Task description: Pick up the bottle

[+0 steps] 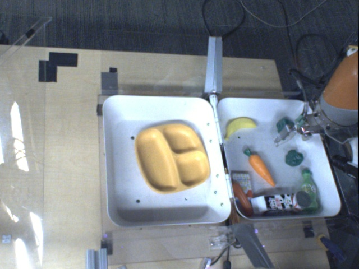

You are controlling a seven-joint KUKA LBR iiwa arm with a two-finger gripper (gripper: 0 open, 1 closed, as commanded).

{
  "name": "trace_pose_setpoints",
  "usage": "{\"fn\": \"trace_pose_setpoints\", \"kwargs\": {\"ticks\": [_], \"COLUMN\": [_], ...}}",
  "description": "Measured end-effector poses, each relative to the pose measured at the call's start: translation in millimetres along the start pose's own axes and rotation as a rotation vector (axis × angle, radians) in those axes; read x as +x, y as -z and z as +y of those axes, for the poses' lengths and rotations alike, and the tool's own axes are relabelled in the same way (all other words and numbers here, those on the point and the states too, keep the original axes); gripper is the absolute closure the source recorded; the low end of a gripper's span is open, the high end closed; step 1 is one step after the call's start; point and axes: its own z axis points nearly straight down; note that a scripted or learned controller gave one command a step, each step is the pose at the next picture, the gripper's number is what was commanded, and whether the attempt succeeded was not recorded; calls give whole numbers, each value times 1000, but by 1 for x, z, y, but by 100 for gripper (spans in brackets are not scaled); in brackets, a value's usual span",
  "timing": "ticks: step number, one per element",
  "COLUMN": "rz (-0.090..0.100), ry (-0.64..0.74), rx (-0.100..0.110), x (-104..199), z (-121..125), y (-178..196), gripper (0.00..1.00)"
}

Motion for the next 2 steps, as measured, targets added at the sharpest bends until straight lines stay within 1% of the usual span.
{"fn": "trace_pose_setpoints", "kwargs": {"ticks": [1,2], "rz": [1,-5], "ry": [95,101], "rx": [1,-8], "x": [-8,-8], "z": [59,62], "y": [-38,-24], "gripper": [0,100]}}
